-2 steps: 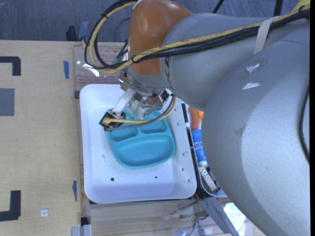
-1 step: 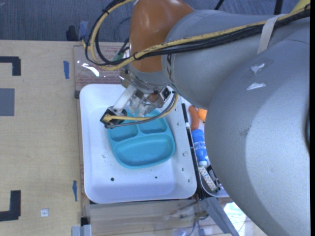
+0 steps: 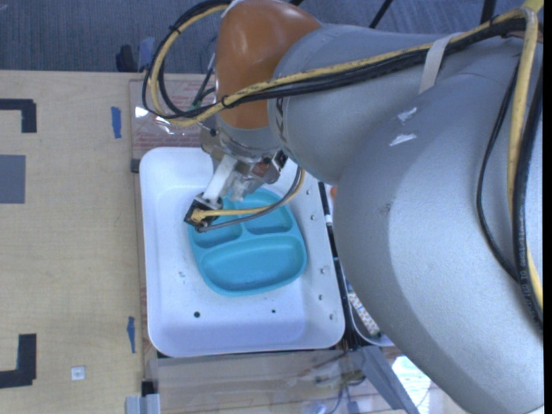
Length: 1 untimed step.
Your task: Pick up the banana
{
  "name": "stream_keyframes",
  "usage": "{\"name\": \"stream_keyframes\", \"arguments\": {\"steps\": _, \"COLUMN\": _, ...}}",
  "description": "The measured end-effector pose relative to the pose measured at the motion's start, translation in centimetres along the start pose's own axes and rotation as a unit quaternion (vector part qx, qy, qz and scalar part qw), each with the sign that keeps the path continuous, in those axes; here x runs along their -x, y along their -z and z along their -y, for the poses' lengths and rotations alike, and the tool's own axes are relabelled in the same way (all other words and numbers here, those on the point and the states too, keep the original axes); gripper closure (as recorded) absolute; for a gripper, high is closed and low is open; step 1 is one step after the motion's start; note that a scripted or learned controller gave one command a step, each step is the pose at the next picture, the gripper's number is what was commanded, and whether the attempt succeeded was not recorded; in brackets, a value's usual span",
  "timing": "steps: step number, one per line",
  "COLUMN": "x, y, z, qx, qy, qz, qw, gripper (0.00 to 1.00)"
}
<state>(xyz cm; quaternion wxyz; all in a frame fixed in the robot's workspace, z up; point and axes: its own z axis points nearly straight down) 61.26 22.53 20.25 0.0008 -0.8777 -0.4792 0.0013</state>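
My gripper (image 3: 245, 178) hangs low over the far end of a blue divided plate (image 3: 252, 257). The plate lies in the left white bin (image 3: 168, 257). The wrist and its orange band (image 3: 259, 50) cover the bin's far right corner and the plate's upper compartments. What lies under the gripper is hidden by the wrist.
The big grey arm (image 3: 431, 214) covers the right bin and the whole right side of the view. The left bin's white floor (image 3: 241, 322) shows in front of and left of the plate. A wooden bench top (image 3: 69, 231) with black and blue tape marks lies to the left.
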Motion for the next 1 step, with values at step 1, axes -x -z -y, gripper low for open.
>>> {"name": "stream_keyframes", "arguments": {"steps": 1, "x": -2.74, "y": 17.14, "z": -4.55, "qx": 0.002, "qy": -0.197, "qz": -0.003, "qw": 0.9803, "gripper": 1.00}}
